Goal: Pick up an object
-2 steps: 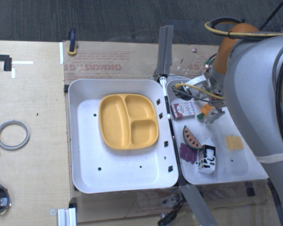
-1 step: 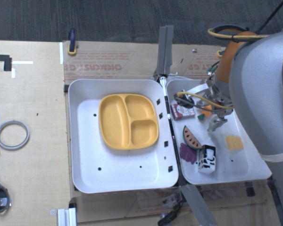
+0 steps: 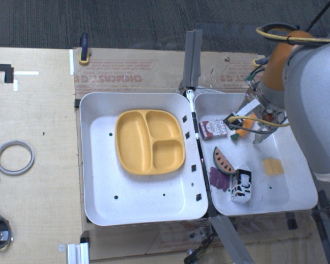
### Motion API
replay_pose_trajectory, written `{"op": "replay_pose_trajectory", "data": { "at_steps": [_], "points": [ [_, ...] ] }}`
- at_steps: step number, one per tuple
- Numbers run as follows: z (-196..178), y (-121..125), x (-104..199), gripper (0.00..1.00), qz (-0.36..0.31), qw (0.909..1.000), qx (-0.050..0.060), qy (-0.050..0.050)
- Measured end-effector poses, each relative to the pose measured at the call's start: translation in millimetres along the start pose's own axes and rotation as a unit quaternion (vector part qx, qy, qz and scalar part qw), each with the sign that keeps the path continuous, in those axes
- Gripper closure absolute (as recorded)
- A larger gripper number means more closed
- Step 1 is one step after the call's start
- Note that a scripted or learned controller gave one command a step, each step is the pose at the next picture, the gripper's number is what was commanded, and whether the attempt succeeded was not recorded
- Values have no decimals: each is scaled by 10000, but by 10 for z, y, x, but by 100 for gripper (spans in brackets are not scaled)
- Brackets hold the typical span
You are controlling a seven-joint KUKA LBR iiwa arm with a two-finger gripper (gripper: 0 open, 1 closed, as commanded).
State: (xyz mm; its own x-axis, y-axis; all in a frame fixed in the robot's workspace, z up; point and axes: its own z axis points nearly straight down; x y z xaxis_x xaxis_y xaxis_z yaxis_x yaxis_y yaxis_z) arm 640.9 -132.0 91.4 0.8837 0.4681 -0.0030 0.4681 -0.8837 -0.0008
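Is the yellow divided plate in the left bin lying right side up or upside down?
Right side up. The yellow plate shows its three hollow compartments and raised dividers facing the camera.

light: bright, even overhead | shadows: soft, faint | glare: mild on white bins (image 3: pixel 99 202) | focus: slightly soft

Robot lab: bench-mounted bins (image 3: pixel 93 164), clamps (image 3: pixel 84 49).

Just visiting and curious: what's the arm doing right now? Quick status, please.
Gripper low in right bin, over orange piece; grasp unclear. Watermelon slice, purple toy, tan square lie loose nearby. Yellow plate in left bin.
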Motion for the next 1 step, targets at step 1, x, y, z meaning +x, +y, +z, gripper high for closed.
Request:
{"op": "replay_pose_trajectory", "data": {
  "at_steps": [1],
  "points": [
    [-386, -166, -31, 0, 37, 10000, 3, 3]
  ]
}}
